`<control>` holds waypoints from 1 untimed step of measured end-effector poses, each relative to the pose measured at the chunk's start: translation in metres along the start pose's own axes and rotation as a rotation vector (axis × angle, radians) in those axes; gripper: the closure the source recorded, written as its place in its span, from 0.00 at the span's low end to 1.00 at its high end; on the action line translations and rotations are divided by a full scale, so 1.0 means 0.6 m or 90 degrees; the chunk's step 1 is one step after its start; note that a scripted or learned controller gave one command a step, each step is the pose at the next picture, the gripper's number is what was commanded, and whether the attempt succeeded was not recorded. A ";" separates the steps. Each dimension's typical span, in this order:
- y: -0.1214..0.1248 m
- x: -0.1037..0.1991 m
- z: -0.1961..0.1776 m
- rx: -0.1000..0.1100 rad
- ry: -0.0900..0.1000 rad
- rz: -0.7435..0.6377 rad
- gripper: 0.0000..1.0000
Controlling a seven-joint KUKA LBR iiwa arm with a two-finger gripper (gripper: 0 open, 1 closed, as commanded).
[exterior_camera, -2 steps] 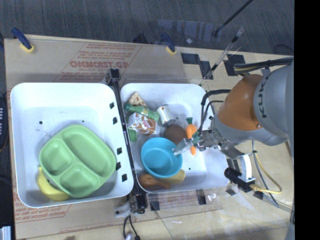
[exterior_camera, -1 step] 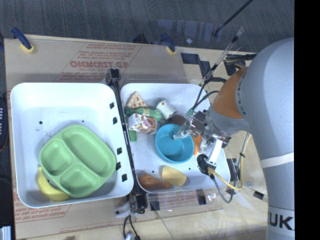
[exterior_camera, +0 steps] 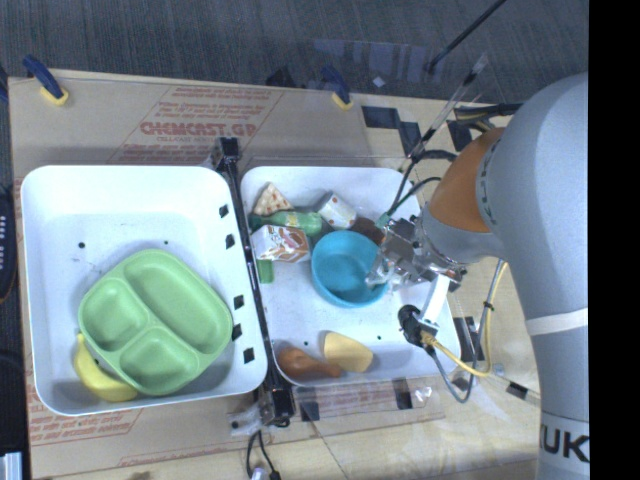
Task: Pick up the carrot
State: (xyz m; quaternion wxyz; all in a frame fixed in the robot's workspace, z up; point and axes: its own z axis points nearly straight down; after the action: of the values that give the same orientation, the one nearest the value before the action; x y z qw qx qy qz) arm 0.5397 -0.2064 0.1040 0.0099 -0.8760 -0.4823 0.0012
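The carrot point(exterior_camera: 303, 363), an orange-brown tapered piece, lies along the near wall of the right bin point(exterior_camera: 300, 181), close to its front left corner. A pale yellow wedge point(exterior_camera: 347, 350) touches its right end. My gripper point(exterior_camera: 385, 268) hangs over the right rim of the blue bowl point(exterior_camera: 342, 266) in the middle of that bin. It is well above and to the right of the carrot and apart from it. The grey arm with its orange band point(exterior_camera: 462, 190) comes in from the right and hides the bin's right side.
Behind the bowl lie a pizza-slice toy point(exterior_camera: 270, 200), a green bottle with a printed label point(exterior_camera: 284, 239), a small white piece point(exterior_camera: 337, 209) and a dark brown piece point(exterior_camera: 366, 229). The left bin point(exterior_camera: 60, 198) holds a green divided plate point(exterior_camera: 155, 318) over a yellow piece point(exterior_camera: 98, 378).
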 end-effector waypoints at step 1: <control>-0.002 0.000 0.003 0.002 -0.001 -0.001 0.00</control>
State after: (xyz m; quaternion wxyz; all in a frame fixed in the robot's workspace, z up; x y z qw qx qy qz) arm 0.5389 -0.2060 0.1024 0.0111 -0.8757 -0.4827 0.0026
